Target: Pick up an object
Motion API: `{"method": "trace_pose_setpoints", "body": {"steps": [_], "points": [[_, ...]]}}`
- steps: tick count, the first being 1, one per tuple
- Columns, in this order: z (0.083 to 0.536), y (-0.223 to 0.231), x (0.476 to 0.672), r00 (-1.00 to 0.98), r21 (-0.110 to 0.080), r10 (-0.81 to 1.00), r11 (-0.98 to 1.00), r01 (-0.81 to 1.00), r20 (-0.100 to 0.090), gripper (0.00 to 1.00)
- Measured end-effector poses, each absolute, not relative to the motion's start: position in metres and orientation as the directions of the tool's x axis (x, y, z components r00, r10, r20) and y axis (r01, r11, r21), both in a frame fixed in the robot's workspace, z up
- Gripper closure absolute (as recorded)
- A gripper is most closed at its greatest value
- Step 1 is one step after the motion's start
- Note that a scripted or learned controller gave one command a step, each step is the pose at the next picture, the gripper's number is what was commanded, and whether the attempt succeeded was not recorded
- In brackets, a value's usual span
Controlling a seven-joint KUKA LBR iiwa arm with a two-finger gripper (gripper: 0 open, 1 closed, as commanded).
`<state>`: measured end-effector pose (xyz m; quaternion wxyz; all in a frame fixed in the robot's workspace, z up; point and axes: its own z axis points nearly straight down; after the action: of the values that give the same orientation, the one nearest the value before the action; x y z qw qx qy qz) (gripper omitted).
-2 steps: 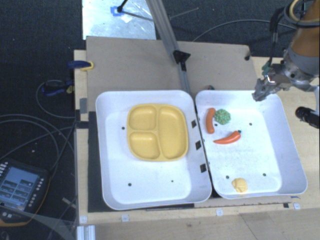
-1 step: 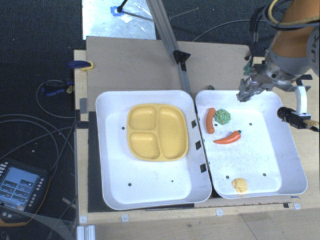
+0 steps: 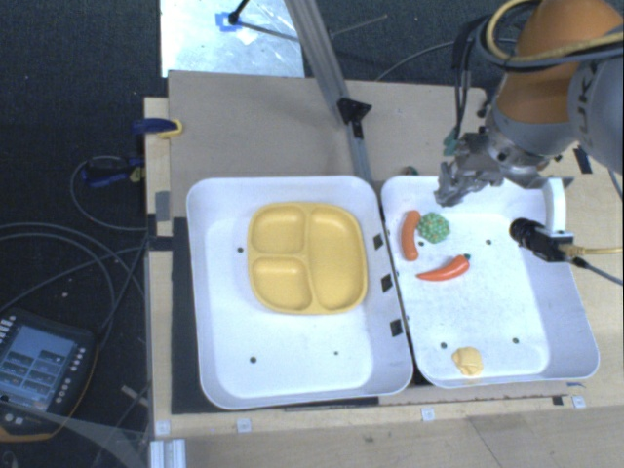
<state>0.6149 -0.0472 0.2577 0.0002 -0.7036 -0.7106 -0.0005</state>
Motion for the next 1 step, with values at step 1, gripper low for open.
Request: {"method": "trace_pose_setpoints", "body": {"steps": [1], "points": [[0.2502, 0.0151, 0.6157, -0.012, 0.001, 1.000, 0.012, 1.000, 0.002, 1.00]]}}
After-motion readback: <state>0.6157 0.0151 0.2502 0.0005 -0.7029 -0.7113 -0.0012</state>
